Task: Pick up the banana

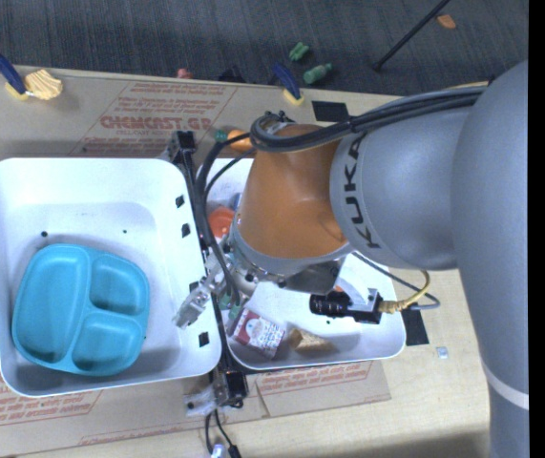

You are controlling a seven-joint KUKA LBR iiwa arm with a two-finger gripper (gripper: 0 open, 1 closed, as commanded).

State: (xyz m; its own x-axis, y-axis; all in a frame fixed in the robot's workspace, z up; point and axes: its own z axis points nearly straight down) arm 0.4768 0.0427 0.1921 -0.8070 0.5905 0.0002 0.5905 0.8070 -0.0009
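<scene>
My gripper (199,303) hangs low over the wall between the two bins, at the left edge of the right bin (387,343). The orange band and grey body of the arm (296,198) cover most of the right bin and hide what lies under them. Along that bin's front strip I see a red-and-white packet (258,333) and a brown item (311,341). A small orange object (220,221) peeks out beside the arm near the divider.
The left bin (81,184) holds a blue divided plate (81,306) at its front left. Cables run along the divider (196,198). Both bins sit on a cardboard sheet (138,113), with blue clamps at its back edge.
</scene>
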